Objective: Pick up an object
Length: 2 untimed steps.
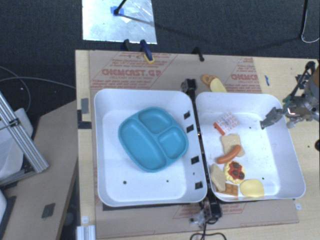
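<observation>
The right white bin (282, 159) holds several toy foods along its left side: a red sausage (230, 154), a bread slice (231, 141), a pizza piece (234, 171), a yellow lump (251, 187), a cracker (231, 189) and a small red-and-white packet (225, 120). My gripper (278, 123) hangs over the bin's upper right part, well to the right of the foods. Its fingers are spread, open, with nothing between them.
The left white bin (107, 134) holds a blue sectioned plate (152, 139). A yellow and orange toy (215, 83) lies on the cardboard behind the right bin. Black clips line the divide between the bins (196, 134).
</observation>
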Each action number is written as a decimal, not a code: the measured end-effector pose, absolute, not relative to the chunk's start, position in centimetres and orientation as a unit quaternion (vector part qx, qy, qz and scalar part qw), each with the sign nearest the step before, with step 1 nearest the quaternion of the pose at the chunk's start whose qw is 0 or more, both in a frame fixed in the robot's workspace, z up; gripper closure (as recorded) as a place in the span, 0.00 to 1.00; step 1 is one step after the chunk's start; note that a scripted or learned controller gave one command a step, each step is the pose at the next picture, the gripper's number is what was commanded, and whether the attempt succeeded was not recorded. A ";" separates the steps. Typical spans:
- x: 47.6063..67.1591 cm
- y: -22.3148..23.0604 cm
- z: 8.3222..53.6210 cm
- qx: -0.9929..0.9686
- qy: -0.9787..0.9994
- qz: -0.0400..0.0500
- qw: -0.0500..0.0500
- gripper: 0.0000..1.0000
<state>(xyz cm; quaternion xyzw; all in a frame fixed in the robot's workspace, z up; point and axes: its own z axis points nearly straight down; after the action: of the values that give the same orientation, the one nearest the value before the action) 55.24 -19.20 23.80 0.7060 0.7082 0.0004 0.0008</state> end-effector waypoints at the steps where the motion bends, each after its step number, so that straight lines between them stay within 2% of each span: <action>1: 53.9 -10.9 8.1 0.704 0.710 0.001 0.000 0.00; 2: 54.0 -11.3 9.5 0.706 0.708 0.001 0.001 1.00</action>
<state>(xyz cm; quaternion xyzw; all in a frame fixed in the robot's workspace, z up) 53.97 -11.30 9.51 0.7063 0.7079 0.0013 0.0013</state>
